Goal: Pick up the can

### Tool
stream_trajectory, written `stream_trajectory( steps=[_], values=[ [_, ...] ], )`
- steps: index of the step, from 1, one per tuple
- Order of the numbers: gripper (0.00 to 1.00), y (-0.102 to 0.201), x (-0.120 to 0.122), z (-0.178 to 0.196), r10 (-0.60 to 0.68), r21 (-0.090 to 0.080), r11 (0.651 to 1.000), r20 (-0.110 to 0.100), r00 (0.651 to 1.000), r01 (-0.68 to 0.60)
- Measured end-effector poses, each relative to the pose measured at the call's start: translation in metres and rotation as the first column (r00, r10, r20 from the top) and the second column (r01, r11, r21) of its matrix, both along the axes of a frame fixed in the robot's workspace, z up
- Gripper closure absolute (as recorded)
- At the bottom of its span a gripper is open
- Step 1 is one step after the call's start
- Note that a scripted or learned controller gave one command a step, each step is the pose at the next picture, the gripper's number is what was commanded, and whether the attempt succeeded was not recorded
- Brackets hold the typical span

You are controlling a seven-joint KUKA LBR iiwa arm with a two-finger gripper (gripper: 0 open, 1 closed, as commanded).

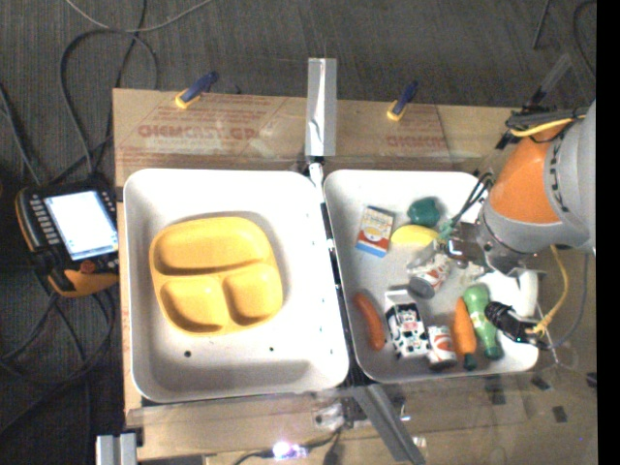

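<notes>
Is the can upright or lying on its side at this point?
Tipped, apparently: the can lies slanted among the items in the right bin, its side facing the camera, just beside the gripper.

yellow tray (218, 271), white bins (145, 356)

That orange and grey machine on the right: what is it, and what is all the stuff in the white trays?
It is a robot arm, seen from a single camera fixed above the bench and looking down at a slant. The arm reaches in from the right, and its gripper sits low over the right bin, next to a small can lying on its side, which it is meant to pick up. I cannot tell whether it holds anything. That bin also contains a small carton, a yellow lemon-like toy, a carrot, a green bottle and a sausage. The left bin holds a yellow divided tray.
</notes>
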State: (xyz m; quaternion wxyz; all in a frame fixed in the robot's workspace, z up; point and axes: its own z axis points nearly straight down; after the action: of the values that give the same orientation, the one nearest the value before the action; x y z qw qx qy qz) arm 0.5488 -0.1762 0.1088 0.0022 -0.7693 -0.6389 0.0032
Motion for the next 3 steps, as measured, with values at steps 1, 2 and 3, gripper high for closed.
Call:
stream_trajectory(
  steps=[1,2,3],
  values=[
    [0.0,-0.012,0.023,-0.02,-0.03,0.0,1.0,0.014,0.999,0.03],
    [0.0,-0.018,0.043,-0.02,-0.357,0.006,0.934,0.01,0.934,0.357],
    [1.0,-0.019,0.043,-0.013,-0.354,-0.001,0.935,0.011,0.935,0.354]
  ],
)
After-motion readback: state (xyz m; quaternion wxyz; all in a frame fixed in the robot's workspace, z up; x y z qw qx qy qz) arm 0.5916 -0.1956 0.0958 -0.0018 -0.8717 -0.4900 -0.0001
